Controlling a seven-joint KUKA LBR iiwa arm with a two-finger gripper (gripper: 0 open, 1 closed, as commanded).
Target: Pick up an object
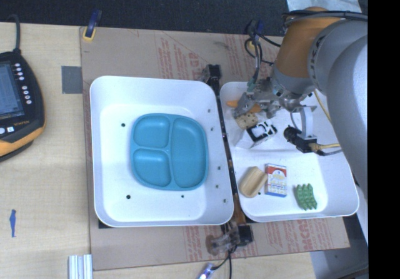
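You see cardboard sheet (pixel 156 52) on wooden bench, dark floor behind. Right bin (pixel 337 199): wooden block (pixel 252 181), card box (pixel 275 180), green piece (pixel 305 196) at near side. Gripper (pixel 253 115) at far-left corner; finger state hidden, you cannot tell.

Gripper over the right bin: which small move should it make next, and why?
Probably a short descent. The gripper sits at the right bin's far end, above small objects lying there; nothing can be seen between its fingers, so no pick is confirmed.
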